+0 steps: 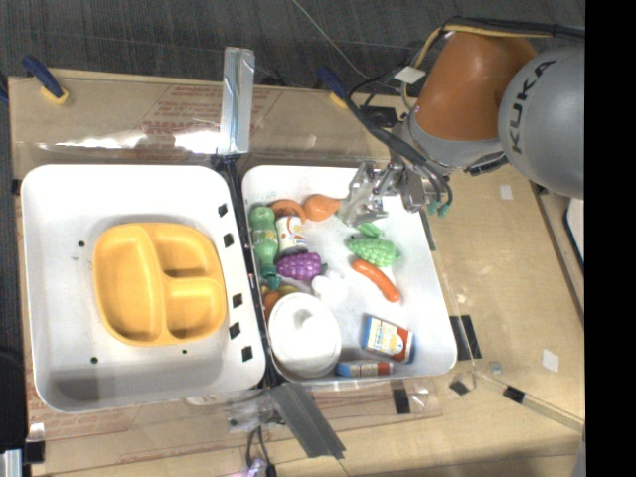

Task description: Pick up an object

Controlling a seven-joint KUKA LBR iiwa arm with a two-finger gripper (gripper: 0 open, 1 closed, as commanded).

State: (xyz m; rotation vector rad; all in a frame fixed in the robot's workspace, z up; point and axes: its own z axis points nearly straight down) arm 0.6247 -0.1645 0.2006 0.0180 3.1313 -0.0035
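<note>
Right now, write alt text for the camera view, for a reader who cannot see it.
A grey and orange robot arm reaches from the right, its gripper low over the right white bin, above toy food: purple grapes, a carrot, a white cup. The left white bin holds a yellow divided tray.

"KUKA" in black letters on grey arm point(542, 107); other labels too small to read.

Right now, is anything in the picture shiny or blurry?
In the camera view, bright glare streaks the clear plastic sheet behind the left bin; the gripper looks slightly smeared; the yellow tray is evenly lit, with a soft shadow in the bin's near corner.
</note>
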